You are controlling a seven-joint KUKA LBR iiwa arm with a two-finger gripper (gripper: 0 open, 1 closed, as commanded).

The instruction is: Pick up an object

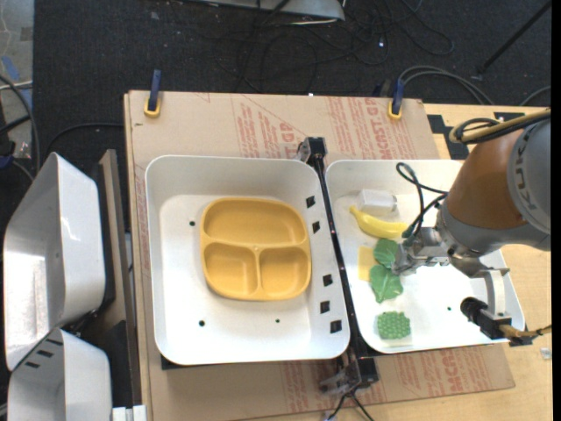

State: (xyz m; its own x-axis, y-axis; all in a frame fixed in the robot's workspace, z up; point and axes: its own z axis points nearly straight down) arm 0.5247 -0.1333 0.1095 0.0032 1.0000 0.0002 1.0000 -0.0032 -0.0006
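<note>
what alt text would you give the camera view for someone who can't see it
Seen from above, a grey and orange robot arm reaches from the right, its end effector low over green leafy pieces in the right white bin, near a yellow banana and a green bumpy ball. The left white bin holds a yellow divided plate.

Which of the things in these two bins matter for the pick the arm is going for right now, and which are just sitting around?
In play:
- end effector, low in the right bin
- green leafy piece beside it
- banana, close by

Lying about:
- green bumpy ball, right bin
- small white block, right bin
- yellow divided plate, left bin
</note>
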